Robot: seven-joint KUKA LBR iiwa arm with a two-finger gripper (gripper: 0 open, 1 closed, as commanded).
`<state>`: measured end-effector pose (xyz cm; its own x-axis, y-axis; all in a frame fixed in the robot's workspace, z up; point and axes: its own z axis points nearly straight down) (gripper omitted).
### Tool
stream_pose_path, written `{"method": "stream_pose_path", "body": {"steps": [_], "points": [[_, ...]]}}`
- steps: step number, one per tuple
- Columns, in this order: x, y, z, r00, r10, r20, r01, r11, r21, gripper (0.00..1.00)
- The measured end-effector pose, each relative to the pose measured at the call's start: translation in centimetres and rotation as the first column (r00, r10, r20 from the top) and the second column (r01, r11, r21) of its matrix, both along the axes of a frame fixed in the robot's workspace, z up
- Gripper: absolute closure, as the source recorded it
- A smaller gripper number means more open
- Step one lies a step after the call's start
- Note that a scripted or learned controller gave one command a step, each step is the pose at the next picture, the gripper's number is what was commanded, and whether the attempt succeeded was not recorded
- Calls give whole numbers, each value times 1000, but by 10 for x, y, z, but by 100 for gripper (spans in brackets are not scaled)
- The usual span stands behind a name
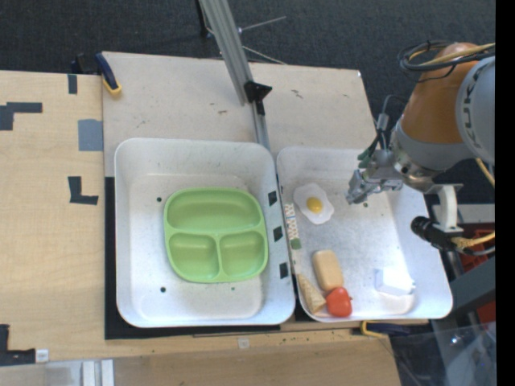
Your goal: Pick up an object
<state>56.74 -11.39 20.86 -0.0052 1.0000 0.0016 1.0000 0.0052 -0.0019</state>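
Gripper (358, 193) hangs low over the right bin (418, 304), just right of the fried egg (313, 206); jaw state can't be told, nothing seen held. Risk: egg is flat, so fingers may skid off w/o grip. Bread piece (327, 268), tomato (339, 301), clear wrapper (394, 281) sit nearer front. Green divided plate (216, 234) in left bin (133, 296), no obstruction.
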Motion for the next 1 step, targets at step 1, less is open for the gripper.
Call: {"method": "stream_pose_path", "body": {"steps": [1], "points": [[-13,60,7,1000,2,1,-2,1000,1,100]]}}
